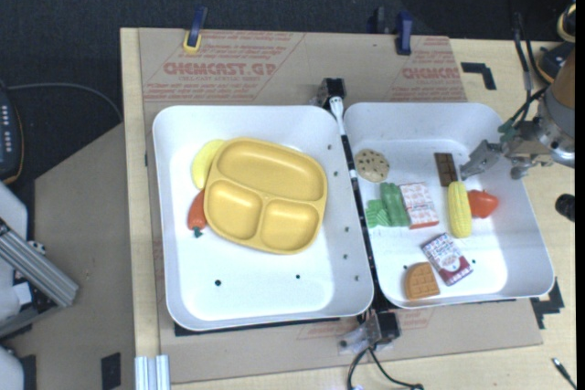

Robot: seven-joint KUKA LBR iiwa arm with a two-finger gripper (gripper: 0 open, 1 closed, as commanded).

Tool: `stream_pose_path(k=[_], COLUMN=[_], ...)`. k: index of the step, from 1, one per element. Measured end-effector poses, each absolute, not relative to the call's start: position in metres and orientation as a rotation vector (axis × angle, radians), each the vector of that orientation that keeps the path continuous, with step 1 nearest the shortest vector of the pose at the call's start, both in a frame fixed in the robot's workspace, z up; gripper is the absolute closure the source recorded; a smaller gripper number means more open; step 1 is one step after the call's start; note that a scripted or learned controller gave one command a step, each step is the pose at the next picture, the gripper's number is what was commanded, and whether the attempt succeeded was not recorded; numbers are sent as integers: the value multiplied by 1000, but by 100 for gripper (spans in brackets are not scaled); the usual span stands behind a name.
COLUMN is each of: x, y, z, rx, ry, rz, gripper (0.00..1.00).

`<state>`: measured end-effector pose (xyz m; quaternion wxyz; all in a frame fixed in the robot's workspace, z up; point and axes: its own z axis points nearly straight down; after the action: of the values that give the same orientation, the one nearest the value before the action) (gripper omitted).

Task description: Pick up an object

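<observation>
My gripper [498,162] hangs over the upper right part of the right bin [535,233], nothing visibly held. Just below it lie a yellow corn cob [459,208] and a red tomato-like piece [483,203]. A brown chocolate bar [445,167] lies to its left. Further left are a round cookie [372,164], a green vegetable piece [388,205] and a white-and-red packet [419,204]. Near the front lie a red packet [447,258] and a brown toast piece [421,280].
The left bin [183,269] holds a yellow compartment plate [265,195], with a yellow fruit [205,162] and a red-orange piece [197,213] tucked at its left edge. A black divider clamp [334,92] sits between the bins. Cables hang at the far right.
</observation>
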<state>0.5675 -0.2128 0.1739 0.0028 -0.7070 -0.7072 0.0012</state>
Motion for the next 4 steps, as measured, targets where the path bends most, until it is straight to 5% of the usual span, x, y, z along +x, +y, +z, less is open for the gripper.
stream_pose_path(k=[2, 3, 4], x=[566, 567, 564], y=[-212, -214, -221], z=[83, 95, 141], rx=[-2214, -2220, -2227], ry=[-2218, -2221, -2224], rz=[-3, -2, -2], gripper=[0, 100, 100])
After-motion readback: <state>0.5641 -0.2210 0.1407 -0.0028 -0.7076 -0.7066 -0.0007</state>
